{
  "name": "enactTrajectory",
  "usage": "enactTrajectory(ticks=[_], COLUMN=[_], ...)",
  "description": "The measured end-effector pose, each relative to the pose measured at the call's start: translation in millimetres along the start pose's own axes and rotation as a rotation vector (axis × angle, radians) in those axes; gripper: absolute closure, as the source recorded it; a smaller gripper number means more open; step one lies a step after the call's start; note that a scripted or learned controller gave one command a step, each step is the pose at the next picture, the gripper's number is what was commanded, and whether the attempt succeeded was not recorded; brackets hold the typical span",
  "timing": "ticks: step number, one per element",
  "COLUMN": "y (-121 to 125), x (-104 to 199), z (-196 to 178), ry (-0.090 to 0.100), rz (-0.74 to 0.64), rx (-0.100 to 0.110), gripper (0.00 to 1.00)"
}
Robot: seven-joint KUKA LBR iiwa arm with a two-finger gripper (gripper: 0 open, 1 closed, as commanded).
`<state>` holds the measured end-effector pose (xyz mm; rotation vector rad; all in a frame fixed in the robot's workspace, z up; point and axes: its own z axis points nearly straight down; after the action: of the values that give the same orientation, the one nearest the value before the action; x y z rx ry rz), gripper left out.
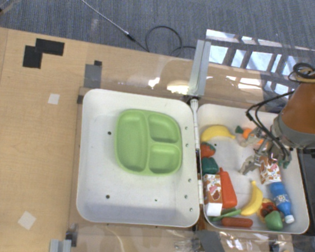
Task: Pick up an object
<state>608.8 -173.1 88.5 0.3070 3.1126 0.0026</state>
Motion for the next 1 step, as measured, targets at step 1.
enactTrajectory(ticks=[1], y=[-36.5], x=[16.9], z=[-0.3], ry=[0.002], rz=[0.101], rx=[0.003], gripper=[0.0])
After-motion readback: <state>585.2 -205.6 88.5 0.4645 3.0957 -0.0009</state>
